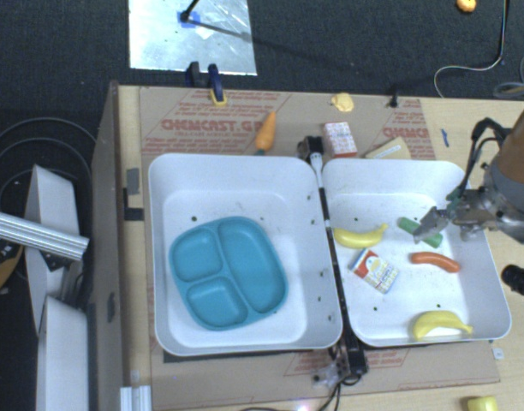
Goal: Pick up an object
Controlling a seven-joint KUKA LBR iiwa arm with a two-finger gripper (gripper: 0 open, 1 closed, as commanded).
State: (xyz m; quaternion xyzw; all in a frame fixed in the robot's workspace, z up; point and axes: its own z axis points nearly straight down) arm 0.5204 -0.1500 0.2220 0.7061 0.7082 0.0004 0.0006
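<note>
Over the right bin [480,294], the gripper [434,223] hangs beside a green block [411,226]; whether its claw is spread or pinching I cannot tell. Below it lie an orange sausage-like piece [434,262], two bananas [359,236] [439,323] and a small snack packet [375,271]. A blue divided plate [228,271] sits in the left bin [172,178].

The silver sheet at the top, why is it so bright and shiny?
In the camera view, the silver sheet on the dark floor throws back light as whitish glare; the white bins also look bright and washed, while the floor around stays dark. The gripper looks slightly blurred.
</note>
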